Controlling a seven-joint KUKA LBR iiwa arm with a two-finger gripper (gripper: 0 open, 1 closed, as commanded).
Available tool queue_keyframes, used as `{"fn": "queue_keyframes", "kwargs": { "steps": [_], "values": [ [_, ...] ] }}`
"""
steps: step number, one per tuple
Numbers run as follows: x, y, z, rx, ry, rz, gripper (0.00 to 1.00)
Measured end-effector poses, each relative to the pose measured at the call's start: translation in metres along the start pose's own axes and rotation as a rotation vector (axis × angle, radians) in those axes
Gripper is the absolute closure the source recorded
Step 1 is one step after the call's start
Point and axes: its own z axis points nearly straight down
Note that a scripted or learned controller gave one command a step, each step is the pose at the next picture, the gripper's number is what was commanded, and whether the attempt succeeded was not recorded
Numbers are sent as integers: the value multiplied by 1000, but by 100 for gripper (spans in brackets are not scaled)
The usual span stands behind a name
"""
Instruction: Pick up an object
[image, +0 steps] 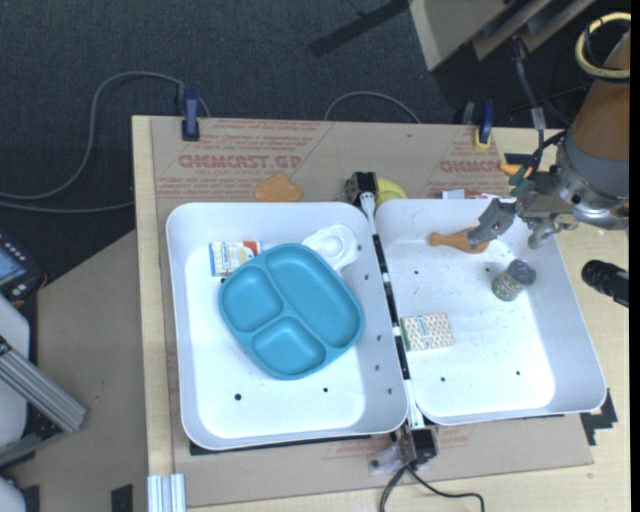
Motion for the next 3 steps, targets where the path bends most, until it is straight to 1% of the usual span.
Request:
{"fn": "queue_keyframes", "kwargs": {
  "steps": [1,2,3],
  "values": [
    [-76,29,117,10,-1,7,0],
    [-82,34,153,-5,-2,0,0],
    [-59,94,185,2,-2,-6,0]
  ]
}}
